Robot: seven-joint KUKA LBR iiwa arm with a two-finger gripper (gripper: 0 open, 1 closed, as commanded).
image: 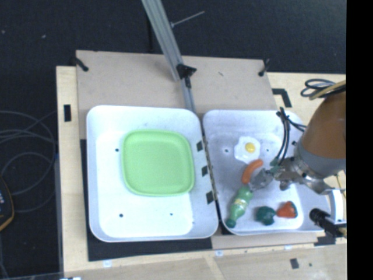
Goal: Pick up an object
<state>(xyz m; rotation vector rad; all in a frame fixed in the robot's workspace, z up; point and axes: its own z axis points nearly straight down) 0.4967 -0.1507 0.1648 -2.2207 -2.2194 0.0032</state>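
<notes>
End effector [263,178] low in the right-hand white bin [221,133], beside the orange-red toy sausage [252,170] lying mid-bin; open or closed, can't tell. Best bet: centre over the sausage, straddle its narrow width, avoid the green toy bottle [239,205] just below.

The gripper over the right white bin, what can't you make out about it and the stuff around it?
- Two-finger gripper: small and blurred in the camera view; fingers' state unreadable.
- Orange sausage-shaped toy: its lower end is covered by the gripper, so contact is unclear.
- Grey arm with orange band: cut off by the view's right side.
- Small dark green toy: too small to identify.
</notes>
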